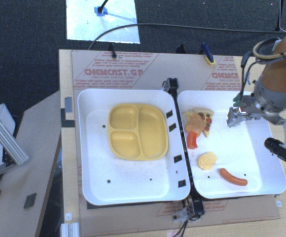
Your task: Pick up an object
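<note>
In the right white bin (261, 147) lie several toy foods. A pizza slice with a brown piece on it (198, 119) sits at the bin's upper left, and a red piece (192, 140) lies just below it. A ridged yellow piece (207, 160) rests lower down, with an orange-red sausage (233, 177) near the front edge. My gripper (233, 117) hangs over the bin's upper right part, to the right of the pizza slice and apart from it. Nothing shows in its grasp.
The left white bin (96, 177) holds a yellow divided plate (135, 131). A black hinge strip (180, 142) runs between the bins. The grey arm with its orange band (281, 73) comes in from the right. A black part (281, 149) juts over the right bin's edge.
</note>
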Robot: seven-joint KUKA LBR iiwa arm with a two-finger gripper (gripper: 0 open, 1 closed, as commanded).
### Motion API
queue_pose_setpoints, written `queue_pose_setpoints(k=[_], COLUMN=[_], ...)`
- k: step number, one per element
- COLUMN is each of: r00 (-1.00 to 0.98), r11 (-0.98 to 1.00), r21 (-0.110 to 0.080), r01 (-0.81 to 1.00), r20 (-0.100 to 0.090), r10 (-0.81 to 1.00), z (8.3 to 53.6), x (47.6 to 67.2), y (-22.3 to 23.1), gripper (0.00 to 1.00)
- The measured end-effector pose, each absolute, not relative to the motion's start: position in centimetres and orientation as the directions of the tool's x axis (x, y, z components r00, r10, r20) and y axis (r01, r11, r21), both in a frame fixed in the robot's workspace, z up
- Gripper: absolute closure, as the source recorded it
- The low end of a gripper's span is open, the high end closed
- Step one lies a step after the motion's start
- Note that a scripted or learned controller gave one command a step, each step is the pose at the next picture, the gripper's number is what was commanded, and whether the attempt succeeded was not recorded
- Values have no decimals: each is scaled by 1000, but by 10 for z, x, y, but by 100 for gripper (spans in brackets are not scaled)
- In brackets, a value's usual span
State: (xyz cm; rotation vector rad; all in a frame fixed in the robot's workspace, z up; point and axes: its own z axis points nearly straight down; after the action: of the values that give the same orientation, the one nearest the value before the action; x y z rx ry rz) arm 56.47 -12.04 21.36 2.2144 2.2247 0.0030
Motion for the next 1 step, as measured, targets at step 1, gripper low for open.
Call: queue_pose_setpoints(k=[1], r00=[-10], r11=[10], r21=[2], r01=[1000], r20=[1], r10=[1000], z=[206], x=[576], y=[-69], gripper=[100])
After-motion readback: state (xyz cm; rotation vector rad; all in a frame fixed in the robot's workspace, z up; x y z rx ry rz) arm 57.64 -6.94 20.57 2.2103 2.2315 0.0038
